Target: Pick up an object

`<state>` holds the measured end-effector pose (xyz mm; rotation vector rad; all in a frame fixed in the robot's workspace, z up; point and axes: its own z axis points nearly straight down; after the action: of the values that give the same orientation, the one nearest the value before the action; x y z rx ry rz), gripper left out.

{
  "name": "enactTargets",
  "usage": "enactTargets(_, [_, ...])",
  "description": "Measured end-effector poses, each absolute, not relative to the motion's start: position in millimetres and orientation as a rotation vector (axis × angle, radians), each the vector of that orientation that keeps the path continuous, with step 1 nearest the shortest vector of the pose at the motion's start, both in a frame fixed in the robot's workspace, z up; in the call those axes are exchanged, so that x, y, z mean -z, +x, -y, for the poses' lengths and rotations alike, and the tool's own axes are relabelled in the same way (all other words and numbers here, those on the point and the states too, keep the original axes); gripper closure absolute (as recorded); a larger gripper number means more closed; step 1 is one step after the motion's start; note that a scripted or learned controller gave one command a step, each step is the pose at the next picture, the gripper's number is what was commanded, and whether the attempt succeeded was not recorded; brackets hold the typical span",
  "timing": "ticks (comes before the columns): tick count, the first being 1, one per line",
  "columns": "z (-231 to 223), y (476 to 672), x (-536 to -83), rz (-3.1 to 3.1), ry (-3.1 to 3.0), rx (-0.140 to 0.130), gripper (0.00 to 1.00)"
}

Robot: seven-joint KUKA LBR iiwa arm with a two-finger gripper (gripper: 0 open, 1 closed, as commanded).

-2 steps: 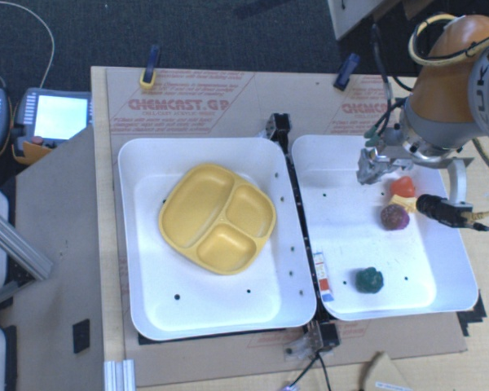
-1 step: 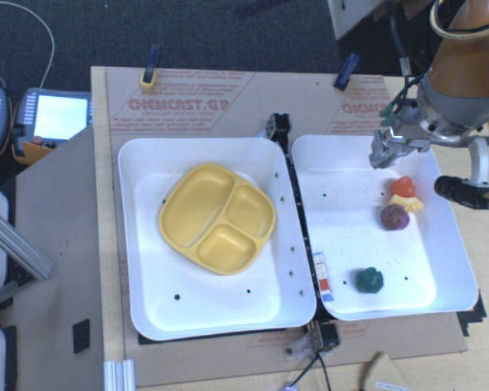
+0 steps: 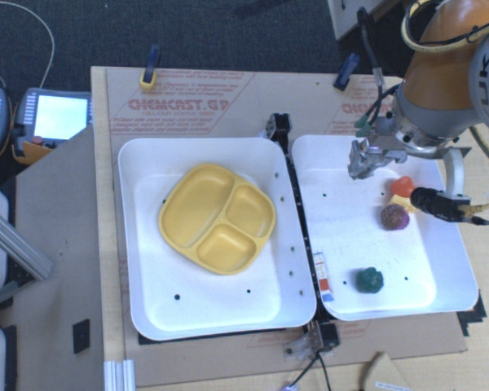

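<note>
My gripper hangs over the upper part of the right bin, with nothing visible between its fingers. Just to its right lies a small orange-red object, and below that a purple ball-like object. A dark green lumpy object rests near the front of the same bin. All three lie apart from the gripper.
The left bin holds a yellow divided plate. A black clamp sits at the top of the seam between the bins. A black cylinder on the arm overhangs the right bin's right side. A small label strip lies by the divider.
</note>
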<state>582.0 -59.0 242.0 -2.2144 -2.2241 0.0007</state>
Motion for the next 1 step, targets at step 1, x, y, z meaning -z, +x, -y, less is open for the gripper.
enactTargets(1, [-3.6,569.7,-242.5,2.226,-2.211,0.001,1.0])
